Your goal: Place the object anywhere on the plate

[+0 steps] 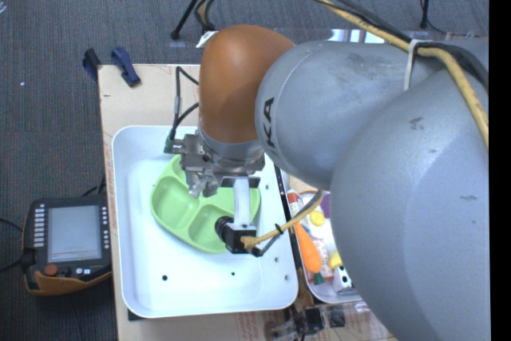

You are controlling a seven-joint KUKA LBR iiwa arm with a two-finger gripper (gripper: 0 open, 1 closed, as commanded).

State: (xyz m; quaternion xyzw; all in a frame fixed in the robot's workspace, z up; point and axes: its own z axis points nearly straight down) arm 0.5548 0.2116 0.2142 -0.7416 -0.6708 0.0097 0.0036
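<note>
One tool [206, 186] hovers over the green plate [172, 200] at centre frame; I cannot tell its grip state. Any object released off-centre may slide into the white bin [144, 283].

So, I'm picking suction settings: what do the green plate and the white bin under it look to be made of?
Green plate: likely moulded plastic, smooth with a soft sheen and rounded compartment ridges. White bin: looks like plastic or coated metal, smooth and lightly glossy; hard to tell which.

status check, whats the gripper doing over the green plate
Gripper low over green divided plastic plate in left white bin. Grasp unclear. Orange carrot-like toy in right bin. Path unobstructed.
</note>
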